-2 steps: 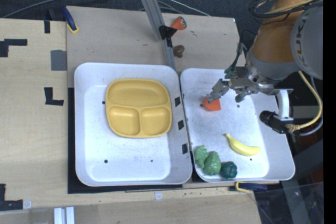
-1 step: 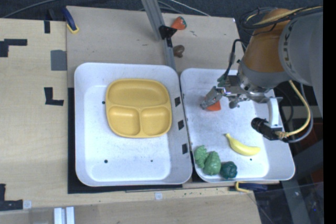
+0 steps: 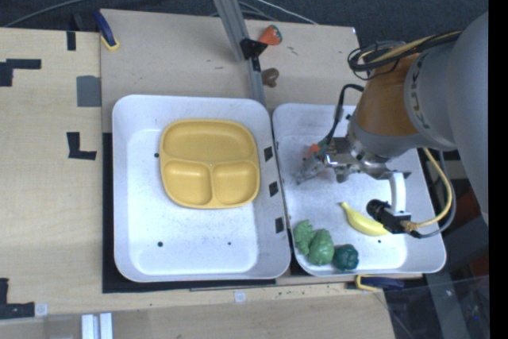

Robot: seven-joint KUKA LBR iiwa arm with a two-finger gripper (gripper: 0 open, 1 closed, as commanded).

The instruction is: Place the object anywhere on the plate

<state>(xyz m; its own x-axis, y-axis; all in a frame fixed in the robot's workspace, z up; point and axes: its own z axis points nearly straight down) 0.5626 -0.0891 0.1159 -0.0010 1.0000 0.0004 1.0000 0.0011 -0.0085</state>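
Counter point(image 3: 48, 171) of pale wood carries two shallow white bins side by side, the left bin point(image 3: 127, 194) holding a yellow divided plate point(image 3: 210, 163) with nothing on it. Reaching from the right, the grey arm point(image 3: 444, 99) with its orange band hangs low over the right bin point(image 3: 302, 123), its tool point(image 3: 317, 164) near that bin's upper left floor. Whether the tool is spread or pressed together cannot be told, and nothing can be seen in its grip. A banana point(image 3: 362, 220), a green lumpy item point(image 3: 315, 242) and a darker teal item point(image 3: 345, 256) lie along the right bin's lower edge, well apart from the plate. Judging by this, no object has been picked; grasp, carry and placement all remain. Which object is targeted is unclear.
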